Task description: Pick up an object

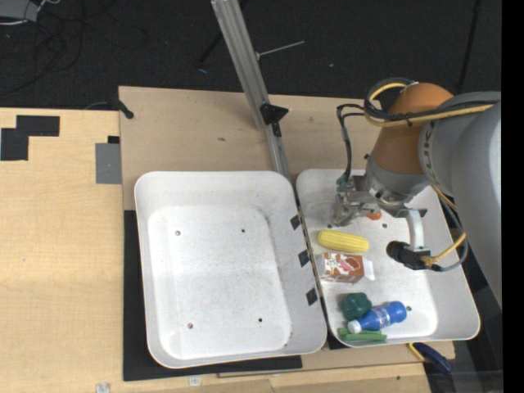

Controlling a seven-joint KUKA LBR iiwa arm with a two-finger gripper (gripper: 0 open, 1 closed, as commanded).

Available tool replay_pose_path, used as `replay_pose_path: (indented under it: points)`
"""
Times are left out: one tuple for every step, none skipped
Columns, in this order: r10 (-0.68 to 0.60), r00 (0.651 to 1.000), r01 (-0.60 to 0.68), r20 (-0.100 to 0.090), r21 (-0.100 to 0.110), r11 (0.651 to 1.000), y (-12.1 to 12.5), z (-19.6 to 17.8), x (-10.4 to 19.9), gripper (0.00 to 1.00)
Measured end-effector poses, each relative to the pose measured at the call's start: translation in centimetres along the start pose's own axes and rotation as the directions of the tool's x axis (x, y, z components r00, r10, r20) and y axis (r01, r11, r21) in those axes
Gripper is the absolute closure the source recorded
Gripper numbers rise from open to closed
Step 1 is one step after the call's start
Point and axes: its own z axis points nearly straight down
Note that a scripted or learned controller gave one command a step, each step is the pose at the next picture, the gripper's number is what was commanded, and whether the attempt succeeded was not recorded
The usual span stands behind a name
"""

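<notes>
Bins sat side by side on bench: left bin (214, 268), then right bin (458, 318) w/ all the objs. In right bin, yellow corn cob (343, 241) lay near its left wall, red-and-white packet (344, 267) just below it, dark green obj (355, 304) lower down, blue bottle (378, 318) touching it on its right. Gripper (352, 207) hung low just above corn cob, arm (426, 137) reaching in from right. Fingers too small & blurred; cannot tell if released or clenched. Nothing visibly between them.
</notes>
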Motion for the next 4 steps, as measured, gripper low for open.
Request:
replay_pose_path:
  points:
    - [0.0, 1.0, 0.0, 0.001, -0.005, 1.0, 0.2, -4.3, -0.2, 1.0]
    - [-0.001, 1.0, 0.001, 0.002, -0.008, 1.0, 0.7, -10.4, -0.9, 1.0]
    - [-0.003, 1.0, 0.003, 0.001, -0.004, 1.0, 0.8, -12.5, -1.0, 1.0]
    - [-0.006, 1.0, 0.006, -0.002, 0.002, 1.0, 0.4, -11.7, 4.3, 1.0]
